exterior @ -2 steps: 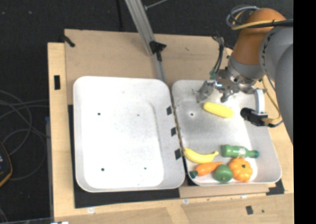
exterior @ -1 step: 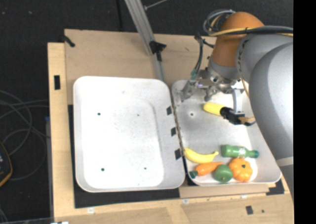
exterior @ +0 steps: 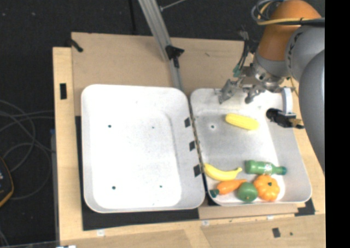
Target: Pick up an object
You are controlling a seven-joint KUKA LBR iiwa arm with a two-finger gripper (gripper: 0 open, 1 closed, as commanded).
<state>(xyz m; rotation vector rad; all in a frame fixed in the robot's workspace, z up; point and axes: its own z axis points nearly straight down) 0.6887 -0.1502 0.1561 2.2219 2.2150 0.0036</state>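
Note:
My gripper (exterior: 236,97) hangs over the far end of the right bin (exterior: 284,148), its fingers spread apart and open with nothing between them. Just below it, a yellow corn-like piece (exterior: 241,121) lies on the bin floor, apart from the fingertips. At the near end of that bin lie a banana (exterior: 221,172), a green bottle (exterior: 264,168), an orange carrot (exterior: 229,186), a green pepper (exterior: 247,191) and an orange pumpkin (exterior: 267,188), packed close together.
The left bin (exterior: 136,148) sits beside the right one, joined by black clips along the shared edge. A grey metal pole (exterior: 156,19) slants down from the top toward the bins' far junction. Wooden bench board surrounds both bins.

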